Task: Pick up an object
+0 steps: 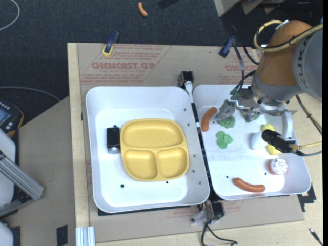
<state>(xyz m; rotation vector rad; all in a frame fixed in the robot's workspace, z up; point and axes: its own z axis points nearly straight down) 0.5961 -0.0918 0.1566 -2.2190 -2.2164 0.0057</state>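
My gripper (237,111) hangs over the back of the right bin (294,184) with its fingers spread open and nothing between them. A green leafy piece (226,121) lies just under its left finger (225,108). A second green piece (223,139) sits a little nearer the front. An orange-red sausage (207,118) lies beside the bin's left wall. Another sausage (249,185) rests near the front edge. A white ball with pink dots (279,166) sits at the front right. A yellow piece (268,129) lies to the right of the gripper, partly hidden.
The left bin (97,106) holds a yellow divided plate (154,148) with a small black block (113,137) at the plate's left side. Clamps stand at the bench's back corners. A small orange thing (142,8) lies on the dark floor beyond the bench.
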